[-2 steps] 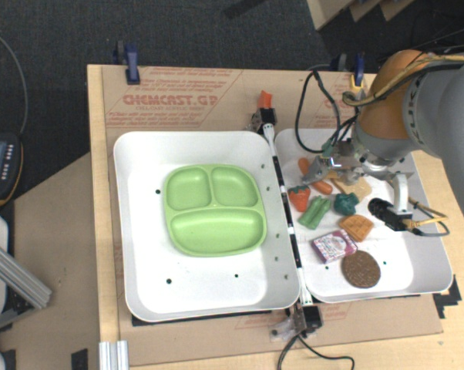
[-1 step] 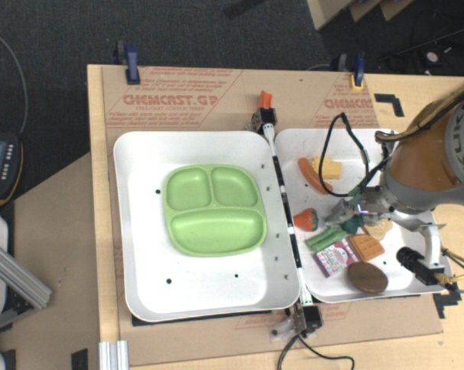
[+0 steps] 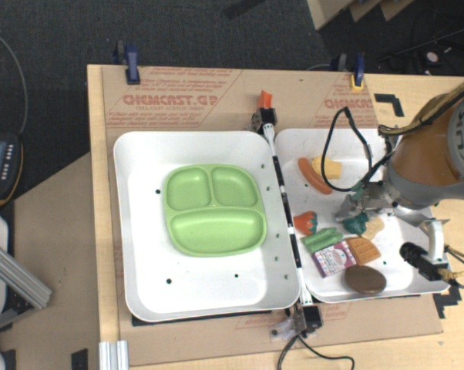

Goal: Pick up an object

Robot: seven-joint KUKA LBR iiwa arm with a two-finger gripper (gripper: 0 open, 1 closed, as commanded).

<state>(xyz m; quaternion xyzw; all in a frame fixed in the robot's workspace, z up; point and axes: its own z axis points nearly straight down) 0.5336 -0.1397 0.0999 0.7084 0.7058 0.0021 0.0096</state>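
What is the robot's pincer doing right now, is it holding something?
Pincer: down in the right bin over a teal object; open or shut cannot be told.

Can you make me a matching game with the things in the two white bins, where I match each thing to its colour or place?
Things:
1. divided plate
2. round disc
3. carrot-shaped toy
4. gripper

Colour or place:
A. brown, near the right bin's front edge
B. light green, in the left bin
C. low over the right bin's middle
D. orange, towards the right bin's back

Pairs: 1-B, 2-A, 3-D, 4-C
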